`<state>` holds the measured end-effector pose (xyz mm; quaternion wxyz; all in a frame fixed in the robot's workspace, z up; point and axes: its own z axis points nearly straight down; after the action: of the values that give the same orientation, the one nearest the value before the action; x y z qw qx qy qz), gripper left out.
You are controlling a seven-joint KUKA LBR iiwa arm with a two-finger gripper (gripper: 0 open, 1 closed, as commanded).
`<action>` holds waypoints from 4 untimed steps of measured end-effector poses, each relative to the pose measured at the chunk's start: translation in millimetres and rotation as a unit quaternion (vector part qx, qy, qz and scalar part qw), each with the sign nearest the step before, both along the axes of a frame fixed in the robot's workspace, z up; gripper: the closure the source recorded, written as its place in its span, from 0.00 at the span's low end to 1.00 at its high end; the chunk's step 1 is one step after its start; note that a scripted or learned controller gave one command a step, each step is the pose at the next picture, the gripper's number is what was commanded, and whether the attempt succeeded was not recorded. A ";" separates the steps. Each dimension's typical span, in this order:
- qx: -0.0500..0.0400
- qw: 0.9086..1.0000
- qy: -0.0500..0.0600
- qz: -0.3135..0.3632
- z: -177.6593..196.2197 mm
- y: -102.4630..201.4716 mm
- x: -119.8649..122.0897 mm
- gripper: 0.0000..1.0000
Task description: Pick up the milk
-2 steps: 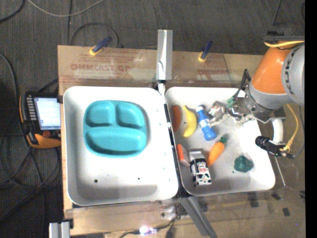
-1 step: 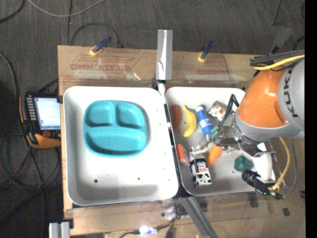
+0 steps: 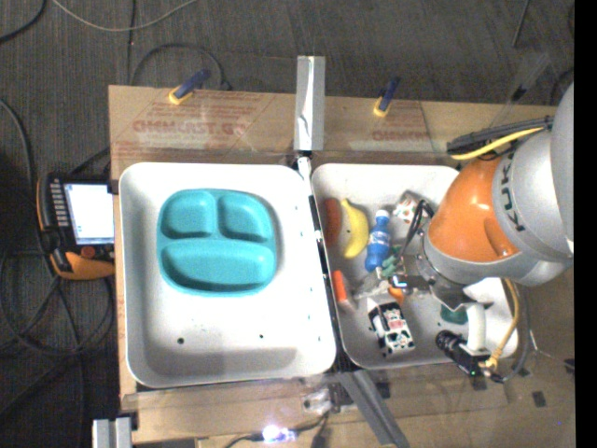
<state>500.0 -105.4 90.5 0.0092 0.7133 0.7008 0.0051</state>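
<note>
Milk carton (image 3: 391, 328) in right bin (image 3: 354, 343)

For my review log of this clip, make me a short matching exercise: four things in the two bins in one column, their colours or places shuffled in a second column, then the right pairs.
Things:
1. divided plate
2. banana
3. bottle
4. milk carton

Colours or places:
A. yellow, far part of the right bin
B. white with dark print, near part of the right bin
C. teal, in the left bin
D. blue, beside the banana in the right bin

Pairs: 1-C, 2-A, 3-D, 4-B
</note>
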 end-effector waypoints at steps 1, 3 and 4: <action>0.009 1.000 0.012 0.015 62.9 84.8 -8.1 0.00; 0.002 1.000 0.011 0.019 92.8 15.6 -15.8 0.00; 0.001 0.959 0.010 0.282 3.8 11.8 -10.3 0.00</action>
<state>489.8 -93.6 94.4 -0.0008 0.4870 0.8734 0.0008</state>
